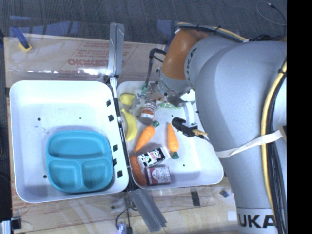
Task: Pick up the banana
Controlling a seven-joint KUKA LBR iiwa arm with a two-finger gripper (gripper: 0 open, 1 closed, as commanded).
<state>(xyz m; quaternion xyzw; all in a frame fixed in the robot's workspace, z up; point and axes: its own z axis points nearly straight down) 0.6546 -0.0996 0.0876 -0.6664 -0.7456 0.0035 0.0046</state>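
Fingers: state not discernible; gripper (155, 97) sits low in right bin (207, 172), near jar (147, 112). Banana (129, 123): against bin's left wall, beside carrot (144, 138). Risk: crowding; closing may catch jar or carrot instead.

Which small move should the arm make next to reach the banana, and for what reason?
Probably a short shift toward the left wall of the right white bin: the hand hovers near a small brown jar, while the curved yellow banana lies against that wall.
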